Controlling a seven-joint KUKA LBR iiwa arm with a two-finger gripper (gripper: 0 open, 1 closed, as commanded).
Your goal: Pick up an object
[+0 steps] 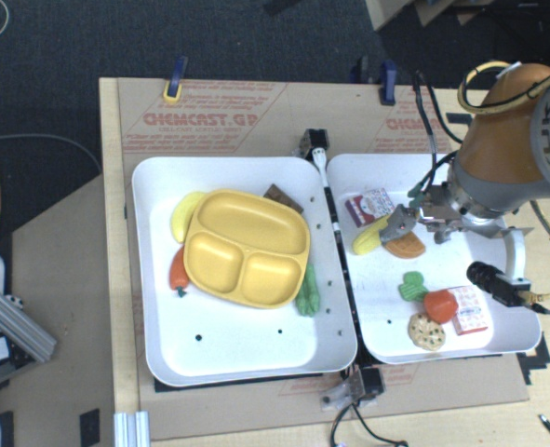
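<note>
My gripper hangs low over the upper middle of the right bin. Directly below and touching its near side lies a flat orange piece. A small yellow fruit-shaped toy sits just to its left. A red and white packet lies further back. Toward the front of that bin are a green toy, a red tomato-like ball, a white and red packet and a cookie. Nothing is visibly lifted.
The left bin holds a large yellow divided plate. Around that plate's edges lie a yellow toy, a red-orange toy, a green toy and a brown piece.
</note>
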